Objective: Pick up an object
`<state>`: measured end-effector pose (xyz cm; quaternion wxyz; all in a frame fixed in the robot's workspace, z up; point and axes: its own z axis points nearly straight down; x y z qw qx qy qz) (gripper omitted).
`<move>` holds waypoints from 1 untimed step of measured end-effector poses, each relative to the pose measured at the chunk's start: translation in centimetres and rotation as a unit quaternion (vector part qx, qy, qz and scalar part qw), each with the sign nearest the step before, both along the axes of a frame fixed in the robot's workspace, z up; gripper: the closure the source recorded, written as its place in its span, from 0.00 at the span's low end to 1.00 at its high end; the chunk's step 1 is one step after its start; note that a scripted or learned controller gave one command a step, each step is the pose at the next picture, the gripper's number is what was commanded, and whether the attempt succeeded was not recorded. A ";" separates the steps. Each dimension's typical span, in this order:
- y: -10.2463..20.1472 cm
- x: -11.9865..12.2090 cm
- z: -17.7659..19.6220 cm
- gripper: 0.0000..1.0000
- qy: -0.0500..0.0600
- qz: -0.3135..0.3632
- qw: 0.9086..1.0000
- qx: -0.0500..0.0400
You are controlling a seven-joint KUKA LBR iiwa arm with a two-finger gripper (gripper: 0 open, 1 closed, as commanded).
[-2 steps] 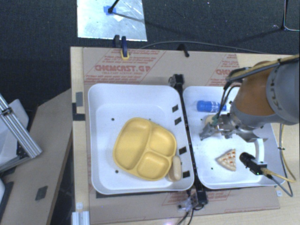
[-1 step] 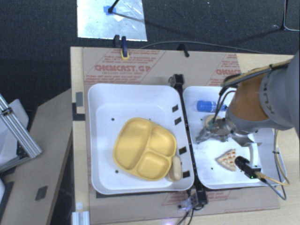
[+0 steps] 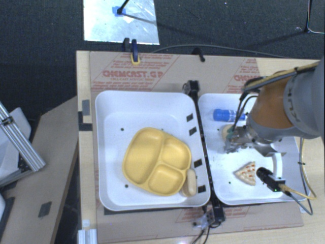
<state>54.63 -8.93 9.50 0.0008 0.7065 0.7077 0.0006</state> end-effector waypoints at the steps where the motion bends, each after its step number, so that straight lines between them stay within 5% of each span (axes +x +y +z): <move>1: -0.1 0.7 4.5 1.00 -0.002 0.001 1.000 0.000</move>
